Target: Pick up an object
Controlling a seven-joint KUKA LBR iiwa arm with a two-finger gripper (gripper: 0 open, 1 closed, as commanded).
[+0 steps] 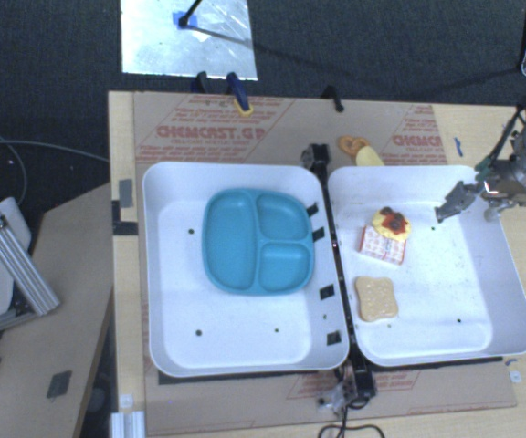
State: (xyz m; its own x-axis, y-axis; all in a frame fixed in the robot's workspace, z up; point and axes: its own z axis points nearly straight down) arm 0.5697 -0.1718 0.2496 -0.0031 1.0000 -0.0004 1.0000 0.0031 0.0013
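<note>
In the right bin (482,336) lie three small toys: a yellow piece with red spots (391,222), a pink and white checkered piece (383,245) touching it just below, and a tan toast slice (376,297) nearer the front. My gripper (475,206) hovers over the right bin's back right part, to the right of the yellow piece and apart from it. It is open, with nothing between its fingers.
A blue divided plate (258,242) rests in the left bin (176,336). Behind the bins, an orange pretzel-like toy (352,144) and a yellow toy (370,157) sit on the cardboard. A black divider (329,245) separates the bins.
</note>
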